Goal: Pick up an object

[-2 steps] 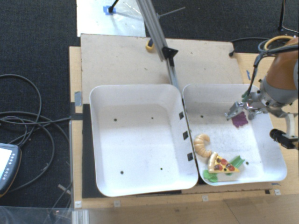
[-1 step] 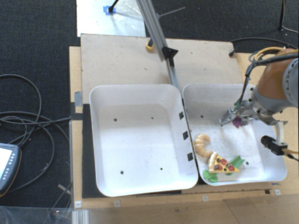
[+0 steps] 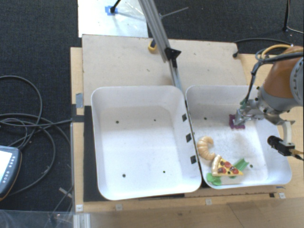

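Pizza slice (image 3: 227,167) points right, lengthwise across the bin; end effector (image 3: 239,118) state unclear.

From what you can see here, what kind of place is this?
Probably a robotics lab test bench: a robot arm reaches over two white bins, toy food such as a pizza slice lies inside, and cables run across the carpet.

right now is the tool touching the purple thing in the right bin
Cannot tell. In the camera view the tool sits right over the purple object in the right bin, overlapping it, and the slanted angle shows neither plain contact nor a gap.
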Controlling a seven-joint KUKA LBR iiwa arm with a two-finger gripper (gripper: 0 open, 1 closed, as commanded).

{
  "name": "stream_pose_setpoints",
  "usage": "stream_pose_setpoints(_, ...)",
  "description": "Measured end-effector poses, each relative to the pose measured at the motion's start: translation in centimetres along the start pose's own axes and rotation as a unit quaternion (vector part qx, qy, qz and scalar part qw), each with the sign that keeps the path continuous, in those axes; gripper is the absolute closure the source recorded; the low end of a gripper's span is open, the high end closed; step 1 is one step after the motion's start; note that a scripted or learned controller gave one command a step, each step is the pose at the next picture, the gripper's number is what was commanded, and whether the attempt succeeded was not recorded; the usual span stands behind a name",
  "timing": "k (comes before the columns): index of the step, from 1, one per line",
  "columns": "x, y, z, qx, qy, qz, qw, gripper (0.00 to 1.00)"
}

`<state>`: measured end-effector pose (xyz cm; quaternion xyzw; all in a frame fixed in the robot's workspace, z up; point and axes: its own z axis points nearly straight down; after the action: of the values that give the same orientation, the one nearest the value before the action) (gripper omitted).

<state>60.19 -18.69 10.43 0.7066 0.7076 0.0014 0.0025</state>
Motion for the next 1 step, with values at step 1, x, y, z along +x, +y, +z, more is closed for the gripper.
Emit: stream_pose_setpoints(1,0.52,0.30,-4.54,0.000,0.000,-0.002,1.0000,1.00)
